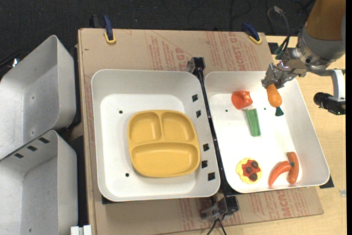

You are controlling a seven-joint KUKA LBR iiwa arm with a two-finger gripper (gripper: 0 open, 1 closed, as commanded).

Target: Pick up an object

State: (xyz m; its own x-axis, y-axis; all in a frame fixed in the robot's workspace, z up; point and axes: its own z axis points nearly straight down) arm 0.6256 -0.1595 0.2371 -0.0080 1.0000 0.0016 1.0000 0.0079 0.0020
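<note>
The arm (324, 14) reaches in over the upper right corner of the right bin (308, 118), its orange band uppermost and the grey wrist below it. The end effector (273, 83) hangs at the bin's upper edge. An orange carrot-like piece (274, 97) with a small dark green tip (279, 111) sits directly beneath it, its top meeting the fingertips. Whether the fingers actually clamp that piece or merely stand over it cannot be told from this angle, nor how far apart they are.

Taking the right bin as the landmark: a red tomato-like piece (241, 99) lies in its upper middle, just left of the carrot piece. A green stick (253, 121) lies just below the red piece, nearly touching it, running down toward the bin's centre. In the lower part a small yellow round with red and dark spots (248, 169) lies left of centre, and two orange-red sausages (286, 169) lie side by side toward the lower right corner.

The left bin (104, 118) adjoins the right bin's left wall and holds a yellow divided tray (163, 143) with three compartments. Both bins rest on a brown board (154, 47) on the bench.
</note>
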